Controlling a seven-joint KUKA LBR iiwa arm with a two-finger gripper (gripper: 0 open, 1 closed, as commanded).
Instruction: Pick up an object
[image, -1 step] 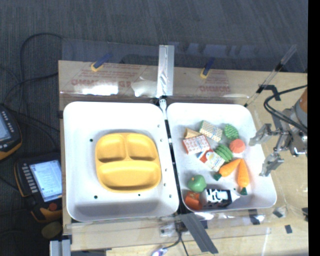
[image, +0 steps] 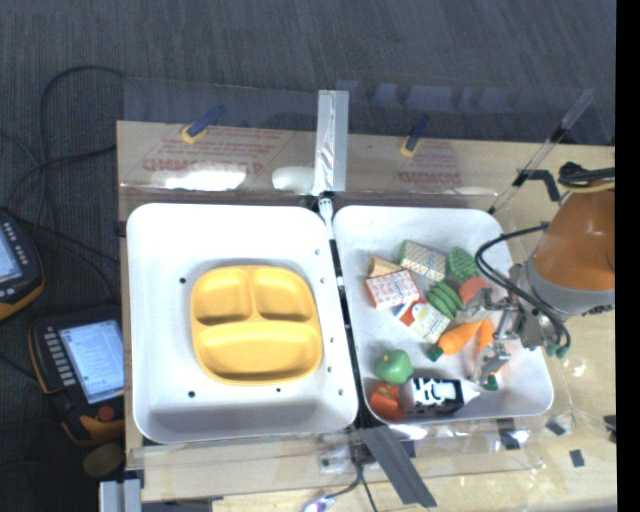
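- My arm (image: 580, 250) came in from the right over the right bin (image: 520, 400), and my pincer (image: 492, 362) hung low inside it, near the bin's right wall, with some bare white floor between it and the front rim.
- I could not tell how the pincer stood; its tips were a small blur of metal and cable.
- The objects crowded the middle and left of the right bin, so the open floor lay along its right side and back right corner.
- The left bin (image: 150, 300) held a yellow divided tray (image: 257, 322) at its centre, with bare white floor all round it.
- Both bins sat side by side on a pale wooden bench (image: 250, 150) over dark carpet (image: 300, 50); handheld screens (image: 80, 360) lay off to the far left.
- The orange carrot (image: 458, 337) lay just left of my pincer, close to it; contact could not be judged.
- A green pepper (image: 445, 297) and printed boxes (image: 392, 290) lay further left and back.
- A green-topped tomato (image: 392, 367) and a black-and-white carton (image: 437, 394) lay toward the front left.
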